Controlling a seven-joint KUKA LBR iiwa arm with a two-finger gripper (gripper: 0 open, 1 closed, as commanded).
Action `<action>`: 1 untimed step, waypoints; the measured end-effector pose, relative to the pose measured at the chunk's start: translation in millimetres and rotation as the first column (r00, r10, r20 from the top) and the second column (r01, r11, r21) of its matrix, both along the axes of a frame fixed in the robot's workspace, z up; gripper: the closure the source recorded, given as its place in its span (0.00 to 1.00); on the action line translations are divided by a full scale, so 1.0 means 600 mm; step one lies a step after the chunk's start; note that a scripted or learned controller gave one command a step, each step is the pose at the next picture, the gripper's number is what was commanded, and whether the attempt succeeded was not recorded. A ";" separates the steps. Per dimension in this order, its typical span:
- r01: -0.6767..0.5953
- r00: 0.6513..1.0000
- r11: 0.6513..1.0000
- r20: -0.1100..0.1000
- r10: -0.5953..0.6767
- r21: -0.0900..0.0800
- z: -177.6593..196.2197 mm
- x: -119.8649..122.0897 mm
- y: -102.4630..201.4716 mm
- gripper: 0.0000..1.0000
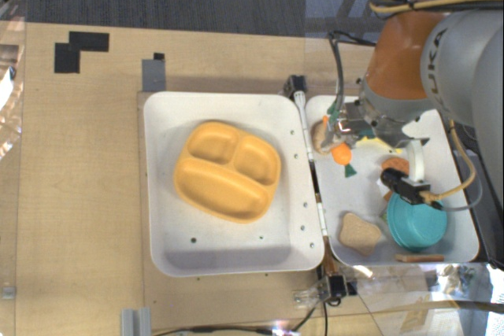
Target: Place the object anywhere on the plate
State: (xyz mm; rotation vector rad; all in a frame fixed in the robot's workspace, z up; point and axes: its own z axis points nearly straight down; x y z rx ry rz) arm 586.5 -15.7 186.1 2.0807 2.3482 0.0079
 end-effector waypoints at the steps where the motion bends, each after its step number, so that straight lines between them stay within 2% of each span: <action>1: 0.196 0.981 0.981 -0.004 -0.196 0.003 0.049 0.020 0.140 1.00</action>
